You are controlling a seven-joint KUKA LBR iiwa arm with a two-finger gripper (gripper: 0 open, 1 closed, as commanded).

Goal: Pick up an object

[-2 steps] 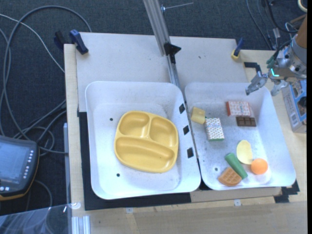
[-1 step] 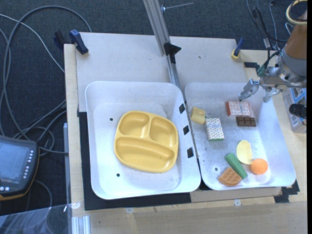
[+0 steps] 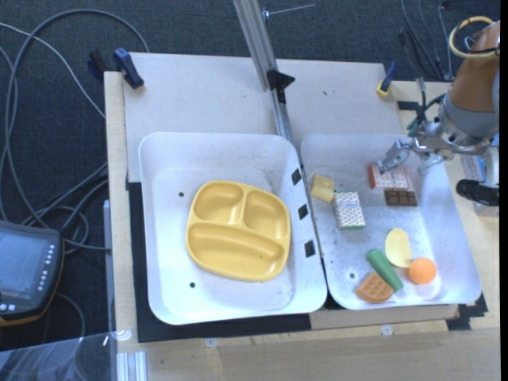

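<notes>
Holding yellow tray (image 3: 238,230): left bin (image 3: 159,213); toy foods: right bin (image 3: 452,213).

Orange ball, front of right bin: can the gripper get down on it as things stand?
Probably yes. The orange ball is open from above; only the pale yellow piece touches its side. The gripper hovers farther back.

Yellow divided tray (image 3: 238,230) sits in the left bin (image 3: 159,157), three compartments, slightly rotated. Metal post (image 3: 255,30) runs up from the seam between the bins, black clamp (image 3: 279,79) on it. Blue clamp (image 3: 128,67) at the bench's far-left corner, yellow-blue clamp (image 3: 386,82) at far right. Grey cables (image 3: 48,117) loop over dark carpet on the left. Pendant (image 3: 28,272) with a screen at the left edge.
</notes>
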